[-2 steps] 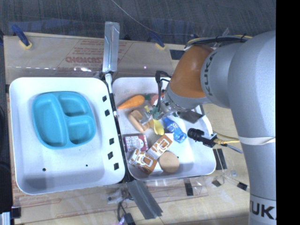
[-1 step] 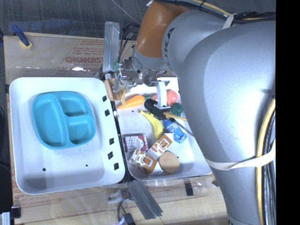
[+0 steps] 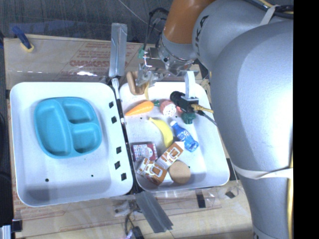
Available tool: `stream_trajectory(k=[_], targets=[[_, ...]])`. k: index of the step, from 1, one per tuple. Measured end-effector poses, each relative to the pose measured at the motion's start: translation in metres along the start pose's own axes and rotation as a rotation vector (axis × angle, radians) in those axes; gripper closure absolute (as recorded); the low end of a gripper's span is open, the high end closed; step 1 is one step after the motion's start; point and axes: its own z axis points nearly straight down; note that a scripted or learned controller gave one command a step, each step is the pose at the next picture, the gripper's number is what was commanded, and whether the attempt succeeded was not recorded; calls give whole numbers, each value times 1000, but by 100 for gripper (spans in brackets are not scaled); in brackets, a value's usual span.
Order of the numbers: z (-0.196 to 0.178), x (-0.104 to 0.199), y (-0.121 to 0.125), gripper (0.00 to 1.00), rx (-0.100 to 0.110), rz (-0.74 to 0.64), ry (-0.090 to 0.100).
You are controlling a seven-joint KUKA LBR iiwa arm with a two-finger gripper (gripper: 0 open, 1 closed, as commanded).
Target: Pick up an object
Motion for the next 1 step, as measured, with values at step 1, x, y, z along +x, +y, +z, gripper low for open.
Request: stream_trajectory(k=[1], targets=[[23,-11,-76,100,8,53,-1]])
